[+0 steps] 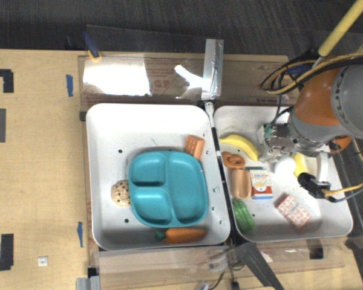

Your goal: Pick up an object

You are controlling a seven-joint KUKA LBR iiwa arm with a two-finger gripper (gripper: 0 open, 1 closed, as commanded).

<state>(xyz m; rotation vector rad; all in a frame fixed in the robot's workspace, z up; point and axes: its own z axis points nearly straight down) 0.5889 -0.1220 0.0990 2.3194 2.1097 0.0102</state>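
Observation:
My gripper (277,145) hangs over the upper middle of the right bin (336,222), under the grey arm with its orange band. Just to its left lies a yellow banana (239,145), and an orange ring (233,160) sits below that. Further down are a brown roll (241,183), a white carton (261,183), a green vegetable (243,216) and a pink box (292,210). A small yellow piece (300,164) lies just right of the gripper. I see nothing held in the gripper.
The left bin (103,132) holds a teal divided plate (167,187), an orange block (194,145), a cookie (120,193) and a carrot (183,235). A metal bracket (213,68) stands behind the bins. Cables (319,189) trail along the right bin's right side.

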